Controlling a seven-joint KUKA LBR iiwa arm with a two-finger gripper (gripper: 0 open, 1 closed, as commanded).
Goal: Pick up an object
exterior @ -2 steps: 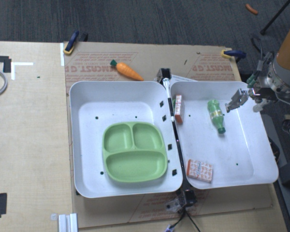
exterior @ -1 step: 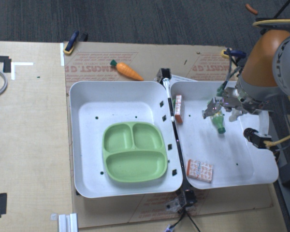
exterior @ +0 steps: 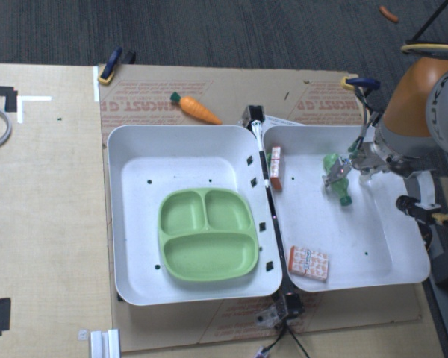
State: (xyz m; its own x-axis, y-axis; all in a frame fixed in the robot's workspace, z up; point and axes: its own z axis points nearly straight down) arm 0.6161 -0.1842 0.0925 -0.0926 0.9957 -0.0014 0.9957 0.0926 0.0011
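The arm reaches in from the right over the right-hand bin (exterior: 373,263), its orange band high at the frame's edge. The tool (exterior: 342,171) sits low in the upper middle of that bin, its fingers pointing left, and a green translucent object (exterior: 336,171) — crumpled, possibly a small plastic bottle or toy — lies right at its tip. Whether the fingers are spread or closed on it cannot be told; metal and green plastic overlap there.

Left of the tool, against the wall shared by the two bins, stands a small red-and-white box (exterior: 275,168). Well below the tool, at the bin's near left corner, lies a flat printed packet (exterior: 309,262).

Further left, the second bin (exterior: 127,200) holds a green divided plate (exterior: 207,234). Beyond that bin, on the cardboard covering the worktop (exterior: 45,222), rests a toy carrot (exterior: 196,109).
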